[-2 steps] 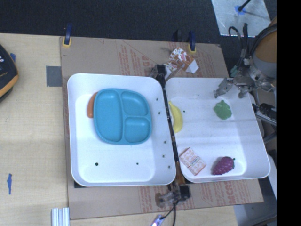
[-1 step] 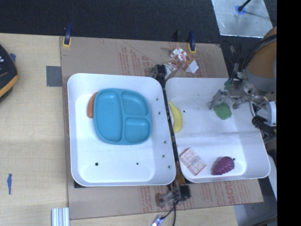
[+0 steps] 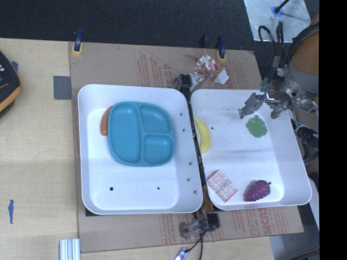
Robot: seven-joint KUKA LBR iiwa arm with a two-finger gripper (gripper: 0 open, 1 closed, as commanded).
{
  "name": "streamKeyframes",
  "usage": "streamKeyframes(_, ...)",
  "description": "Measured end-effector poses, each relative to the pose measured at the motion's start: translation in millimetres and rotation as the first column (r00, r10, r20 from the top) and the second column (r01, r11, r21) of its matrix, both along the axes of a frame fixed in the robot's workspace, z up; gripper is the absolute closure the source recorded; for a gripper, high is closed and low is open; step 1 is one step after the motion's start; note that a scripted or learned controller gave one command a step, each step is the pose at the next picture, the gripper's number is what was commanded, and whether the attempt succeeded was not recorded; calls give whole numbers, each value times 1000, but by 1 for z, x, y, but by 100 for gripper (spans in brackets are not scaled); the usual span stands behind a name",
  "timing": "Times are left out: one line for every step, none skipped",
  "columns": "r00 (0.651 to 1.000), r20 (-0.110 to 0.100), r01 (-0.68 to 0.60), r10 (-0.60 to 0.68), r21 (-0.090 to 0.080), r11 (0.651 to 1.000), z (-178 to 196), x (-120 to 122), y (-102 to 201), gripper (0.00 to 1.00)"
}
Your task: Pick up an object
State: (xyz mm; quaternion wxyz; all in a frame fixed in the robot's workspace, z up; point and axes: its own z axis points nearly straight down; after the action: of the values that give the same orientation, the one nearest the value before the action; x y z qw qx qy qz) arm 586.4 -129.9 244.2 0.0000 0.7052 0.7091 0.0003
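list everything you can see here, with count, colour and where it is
bins: 2, white, side by side on the bench
divided plate: 1, blue, in the left bin
hot dog toy: 1, orange, tucked under the plate's left edge
banana: 1, yellow, right bin, against its left wall
leafy green toy: 1, green, right bin, upper right
small box: 1, red and white, right bin, near front
grapes: 1 bunch, purple, right bin, front right
cardboard sheet: 1, brown, under both bins
clamps: 2, blue and yellow, back edge of the cardboard
arm: 1, grey with orange band, entering from the right
claw: 1, grey, open, just above the green toy
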Motion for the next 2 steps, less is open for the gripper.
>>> streamKeyframes(1000,-6,1,-1,-2,1000,-38,-48,-31,0)
streamKeyframes(1000,-8,0,0,0,1000,-140,37,-66,0)
